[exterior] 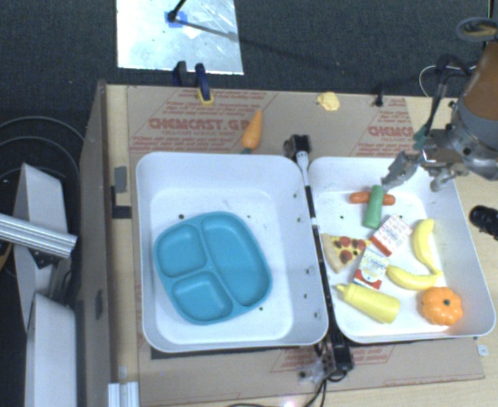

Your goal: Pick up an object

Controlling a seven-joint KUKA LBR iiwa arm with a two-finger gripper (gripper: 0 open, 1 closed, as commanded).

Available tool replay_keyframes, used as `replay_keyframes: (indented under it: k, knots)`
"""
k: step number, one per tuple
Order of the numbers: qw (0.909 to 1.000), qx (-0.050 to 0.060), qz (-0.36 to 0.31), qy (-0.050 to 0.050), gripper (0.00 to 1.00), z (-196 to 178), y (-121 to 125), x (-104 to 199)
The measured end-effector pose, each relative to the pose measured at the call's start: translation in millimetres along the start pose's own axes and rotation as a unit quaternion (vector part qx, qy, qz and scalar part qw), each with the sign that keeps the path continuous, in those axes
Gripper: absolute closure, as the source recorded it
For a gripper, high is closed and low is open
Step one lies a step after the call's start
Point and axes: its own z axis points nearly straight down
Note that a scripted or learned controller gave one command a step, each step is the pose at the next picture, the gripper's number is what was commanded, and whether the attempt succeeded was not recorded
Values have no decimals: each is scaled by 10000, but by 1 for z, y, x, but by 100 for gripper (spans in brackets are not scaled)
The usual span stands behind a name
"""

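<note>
The right bin (478, 261) holds several toy foods. A green cylinder (373, 209) lies across a red-orange sausage (360, 197) near the back. A red and white packet (390, 234), a pizza slice (344, 251) and a small carton (372, 270) sit in the middle. Two bananas (424, 244) (411, 278), an orange pumpkin (441, 305) and a yellow bottle (369, 301) lie toward the front. My gripper (418, 175) hangs over the bin's back right part, open, with nothing between its fingers (398, 173). It is up and to the right of the green cylinder.
The left bin (159, 193) carries a blue divided plate (212, 265). A toy carrot (251, 131) and a small yellow piece (328, 102) lie on the cardboard behind the bins. A black clamp (299, 148) sits at the divider between the bins.
</note>
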Motion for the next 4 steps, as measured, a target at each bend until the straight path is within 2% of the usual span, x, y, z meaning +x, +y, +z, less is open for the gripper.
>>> replay_keyframes:
  k: [1,2,3,4]
  knots:
    - [10000,-28,-19,-10,0,111,83,-5]
    - [10000,37,24,4,0,204,47,-23]
    - [10000,-13,6,-5,100,188,51,-22]
    - [10000,-16,-37,17,100,93,12,62]
